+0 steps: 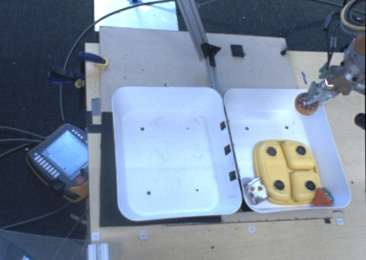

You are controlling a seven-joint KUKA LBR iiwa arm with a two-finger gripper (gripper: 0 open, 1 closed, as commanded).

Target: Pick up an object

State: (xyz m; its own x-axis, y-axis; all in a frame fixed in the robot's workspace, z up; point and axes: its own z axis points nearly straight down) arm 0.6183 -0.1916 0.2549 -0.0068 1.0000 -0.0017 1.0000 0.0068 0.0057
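My gripper [313,96] reaches in from the upper right, over the far right corner of the right bin [246,116]. A small orange doughnut with dark sprinkled icing [306,105] sits at its fingertips, and the fingers look shut on it. The doughnut hangs at the bin's rim. Lower in the same bin lies a large yellow block with several black dots [285,172]. A white piece with red spots [256,190] lies at the block's left corner, and a red strawberry [323,197] at its right corner.
The left bin [168,150] lies beside the right one, joined by black clips [227,149]. A slanted metal pole [191,13] crosses the back of the bench. A teach pendant [60,162] and cables lie on the floor at left.
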